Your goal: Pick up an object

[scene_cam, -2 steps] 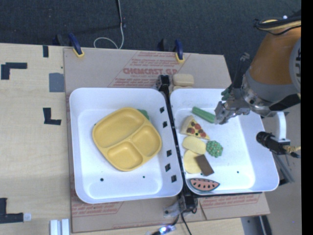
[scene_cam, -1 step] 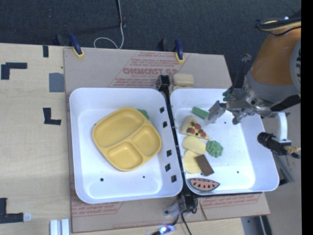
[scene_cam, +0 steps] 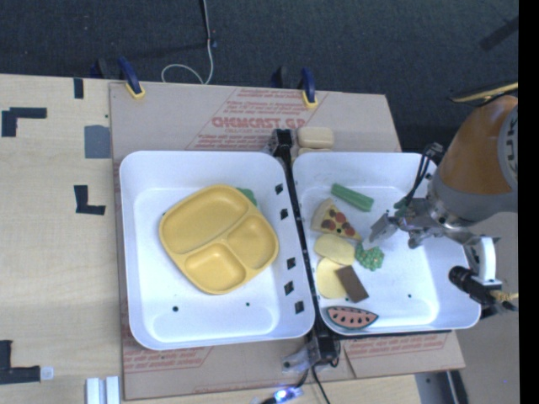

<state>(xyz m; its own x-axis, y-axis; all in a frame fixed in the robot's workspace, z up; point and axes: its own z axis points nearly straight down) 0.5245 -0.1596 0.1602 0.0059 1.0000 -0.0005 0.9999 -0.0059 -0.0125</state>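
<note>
- Looking down from the camera view: gripper (scene_cam: pixel 381 230) hangs low in the right bin (scene_cam: pixel 421 310), tips just beside the green broccoli piece (scene_cam: pixel 370 257); can't tell its opening from here
- pizza slice (scene_cam: pixel 333 219), yellow pieces (scene_cam: pixel 333 249), brown block (scene_cam: pixel 352 284) crowd close by
- judgement: centre over broccoli, drop straight, avoid nudging neighbours
- yellow tray (scene_cam: pixel 219 238) sits in left bin (scene_cam: pixel 143 310)

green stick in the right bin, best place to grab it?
Probably mid-length on the green stick, coming straight down with the fingers across its narrow width. It lies flat and slanted, apart from the pizza slice, with bare bin floor along both long sides, so the fingers should have room there.
</note>
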